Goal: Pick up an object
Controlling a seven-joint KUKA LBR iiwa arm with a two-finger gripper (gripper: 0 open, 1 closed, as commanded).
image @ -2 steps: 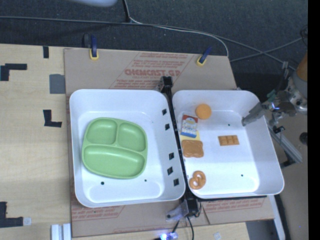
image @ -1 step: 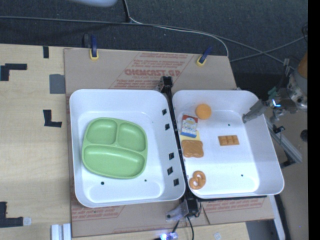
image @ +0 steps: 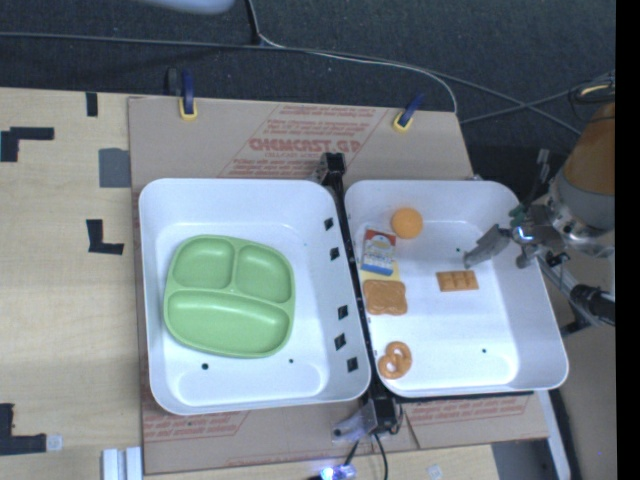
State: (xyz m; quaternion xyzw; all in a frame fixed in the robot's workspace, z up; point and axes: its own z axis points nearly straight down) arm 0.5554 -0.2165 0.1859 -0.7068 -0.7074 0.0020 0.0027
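At the right edge of the frame the claw (image: 497, 243) hangs over the right bin (image: 520, 368), holding nothing; how wide it stands I cannot tell. Just below-left lies a tan cracker (image: 457, 282), with an orange ball (image: 406, 222), a waffle (image: 385, 297) and a pretzel (image: 395, 359) further left. A green divided plate (image: 230, 296) sits in the left bin (image: 160, 208).
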